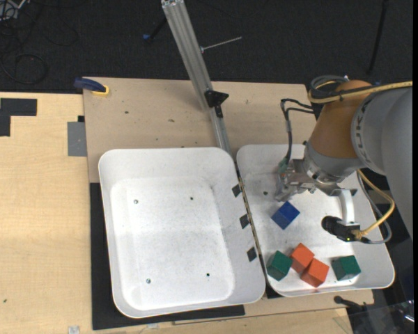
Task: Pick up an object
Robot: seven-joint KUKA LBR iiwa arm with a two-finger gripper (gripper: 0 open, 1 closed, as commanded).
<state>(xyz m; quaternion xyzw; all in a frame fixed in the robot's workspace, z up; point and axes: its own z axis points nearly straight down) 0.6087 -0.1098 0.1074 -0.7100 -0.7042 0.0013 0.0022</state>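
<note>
A: Five blocks are lying in the right bin (383, 273), as far as I am counting.

B: Which ones?

A: A blue block (285, 216) is sitting mid-bin. Toward the near edge, a green block (279, 265) is touching an orange block (302, 255), a second orange block (315, 272) is touching that one, and another green block (345, 267) is lying apart to the right.

B: And the end effector (292, 185)?

A: It is hovering just beyond the blue block, on its far side. Nothing is showing between its fingers; whether it is released or clenched I cannot tell.

B: The arm (348, 134)?

A: It is reaching in from the right over the right bin. The left bin (111, 172) is sitting beside it on the counter (35, 186).
</note>
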